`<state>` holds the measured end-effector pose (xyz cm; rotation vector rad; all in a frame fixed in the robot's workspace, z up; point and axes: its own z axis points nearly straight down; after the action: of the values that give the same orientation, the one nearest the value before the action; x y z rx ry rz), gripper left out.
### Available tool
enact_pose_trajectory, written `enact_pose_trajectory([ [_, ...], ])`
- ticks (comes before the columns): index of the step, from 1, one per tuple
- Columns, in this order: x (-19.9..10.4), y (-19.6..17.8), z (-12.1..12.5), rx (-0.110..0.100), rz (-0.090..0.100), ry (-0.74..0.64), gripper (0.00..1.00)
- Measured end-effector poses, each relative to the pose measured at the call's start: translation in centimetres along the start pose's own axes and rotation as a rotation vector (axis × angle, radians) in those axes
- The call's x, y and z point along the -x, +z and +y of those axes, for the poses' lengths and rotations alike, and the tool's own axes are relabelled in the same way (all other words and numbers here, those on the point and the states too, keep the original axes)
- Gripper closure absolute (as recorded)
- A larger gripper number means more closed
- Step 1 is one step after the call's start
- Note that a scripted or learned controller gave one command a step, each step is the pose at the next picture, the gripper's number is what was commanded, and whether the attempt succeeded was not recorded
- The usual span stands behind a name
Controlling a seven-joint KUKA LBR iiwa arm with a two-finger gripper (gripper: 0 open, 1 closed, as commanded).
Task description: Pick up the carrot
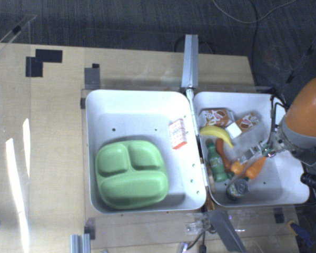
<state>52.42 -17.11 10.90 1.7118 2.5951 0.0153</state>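
- The carrot (255, 168) lies in the right bin (289, 186), near the front, beside a green bottle (216, 162) and a can (237, 188).
- The gripper (251, 154) is just above the carrot; open or closed, I cannot tell.
- A green tray (130, 173) sits in the left bin (121, 109).

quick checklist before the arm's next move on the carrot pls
1. Carrot lies in the right bin: ok.
2. Pincer sits right by the carrot's upper end: ok.
3. Carrot between the pincer's fingers: cannot tell.
4. Room around the carrot: not ok, a green bottle and a can lie close.
5. Banana lies apart from the carrot: ok.
6. Green tray sits in the left bin, away from the work: ok.
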Motion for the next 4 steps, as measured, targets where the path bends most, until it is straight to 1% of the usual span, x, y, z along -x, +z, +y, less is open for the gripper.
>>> enact_pose_trajectory([
  [1, -3.0, 0.3, -1.0, 0.019, -0.020, -0.203, 0.00],
  [2, -2.8, 1.5, -1.9, 0.001, 0.000, -0.599, 0.00],
  [3, -4.9, -1.5, -1.5, -0.012, 0.021, -0.491, 0.00],
  [4, -1.2, 2.0, -1.2, -0.011, 0.021, -0.544, 0.00],
])
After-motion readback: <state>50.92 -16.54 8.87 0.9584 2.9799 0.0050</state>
